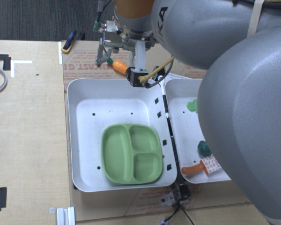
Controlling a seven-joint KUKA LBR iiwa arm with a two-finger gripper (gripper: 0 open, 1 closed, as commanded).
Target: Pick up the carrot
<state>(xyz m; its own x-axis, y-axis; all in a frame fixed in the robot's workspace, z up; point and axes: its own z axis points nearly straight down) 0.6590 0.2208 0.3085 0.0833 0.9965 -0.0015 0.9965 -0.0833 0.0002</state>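
Note:
The carrot (120, 67) is small and orange with a green stem end. It hangs just past the far rim of the left bin (79, 125), over the cardboard sheet. My gripper (105, 59) reaches down from the orange-banded wrist at the top of the view and is shut on the carrot's green end. The orange body sticks out to the lower right of the fingers. The arm's large grey links cover the upper right of the view and much of the right bin (182, 135).
A green three-part plate (131, 153) lies in the left bin's near half. In the right bin are a pale green piece (192, 106), a dark green piece (204, 148), a red-orange sausage-like thing (192, 170) and a small red-and-white packet (210, 165). A blue marker (69, 40) lies on the bench.

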